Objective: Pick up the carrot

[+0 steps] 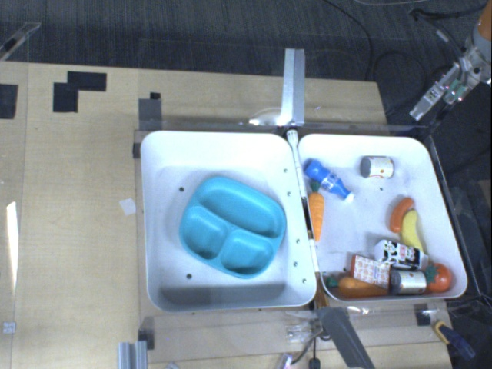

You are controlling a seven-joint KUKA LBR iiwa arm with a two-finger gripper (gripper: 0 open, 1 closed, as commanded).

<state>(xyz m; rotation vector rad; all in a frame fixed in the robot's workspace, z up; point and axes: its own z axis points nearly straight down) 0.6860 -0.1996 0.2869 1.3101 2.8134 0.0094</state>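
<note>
Item: carrot [315, 215], lying lengthwise in the right bin [430, 167], against the divider wall, just below the blue bottle [326, 178]. My pincer [450, 88]: up beyond the right bin's far right corner, off the bench; whether open or closed, cannot tell

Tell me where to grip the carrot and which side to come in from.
Grip the carrot across its thick orange middle, coming straight down from above. It lies flat and lengthwise along the right bin's left wall, so one finger probably has to slip into the narrow gap there. The blue bottle crowds its green top end, so stay lower.
</note>
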